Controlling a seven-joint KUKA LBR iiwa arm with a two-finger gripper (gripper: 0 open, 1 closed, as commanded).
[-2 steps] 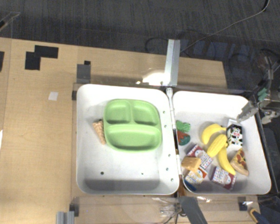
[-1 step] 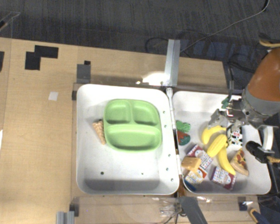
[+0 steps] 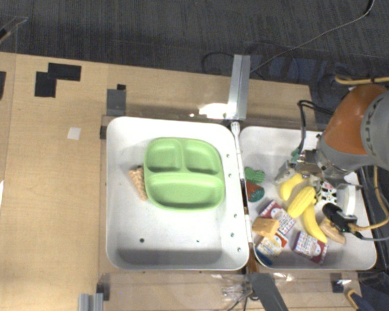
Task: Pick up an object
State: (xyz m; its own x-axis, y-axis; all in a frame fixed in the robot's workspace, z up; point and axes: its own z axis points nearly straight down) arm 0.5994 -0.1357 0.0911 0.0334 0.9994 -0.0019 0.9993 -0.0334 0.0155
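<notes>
Gripper (image 3: 302,165) low over the bananas (image 3: 304,204), its grip state impossible to tell, wrist-hidden.

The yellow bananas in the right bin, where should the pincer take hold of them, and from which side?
Probably the middle of the yellow bunch of bananas, coming straight down from above. The fruits lie flat and long, running from upper left to lower right, so closing across their narrow width looks surest. Small packets crowd the lower end, and the pincer hangs by the upper end.
</notes>
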